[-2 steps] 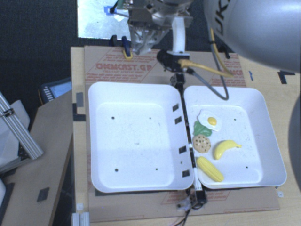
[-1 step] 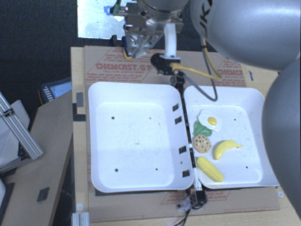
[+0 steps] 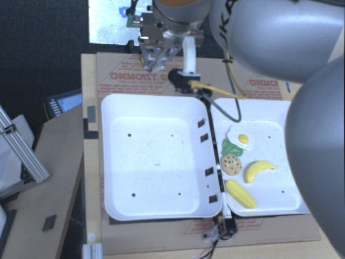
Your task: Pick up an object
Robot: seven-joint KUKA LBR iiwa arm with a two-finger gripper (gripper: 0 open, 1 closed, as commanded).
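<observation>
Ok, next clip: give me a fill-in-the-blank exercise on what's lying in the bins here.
1. All the toy food lies in the ____ bin as this view shows it.
2. The fried egg lies on the far side of the ____.
3. Two items here are all yellow: the corn cob and the ____.
4. The gripper hangs beyond the far edge of the ____ bin.

Missing words: right; cookie; banana; left

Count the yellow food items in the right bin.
2: a banana mid-bin and a corn cob near the front left corner. The arm may hide others.
</observation>
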